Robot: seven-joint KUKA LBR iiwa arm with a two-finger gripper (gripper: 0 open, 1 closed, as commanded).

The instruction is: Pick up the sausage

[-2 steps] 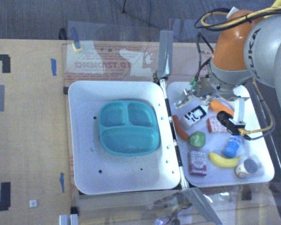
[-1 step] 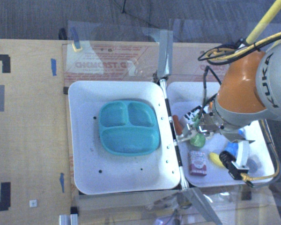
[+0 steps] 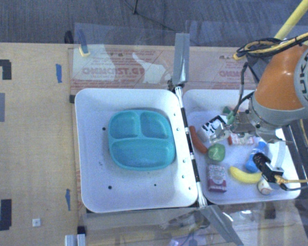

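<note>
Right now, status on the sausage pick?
Gripper low in right bin. Sausage lying free by the bin's left wall. Green item right beside it.

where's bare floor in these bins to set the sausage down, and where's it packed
Left bin: bare white floor rings the teal divided plate, widest along the near edge and the left wall. Right bin: crowded, with the sausage, green piece, dark red packet and banana close together beneath the arm; a small bare patch sits in its far-left corner.
</note>
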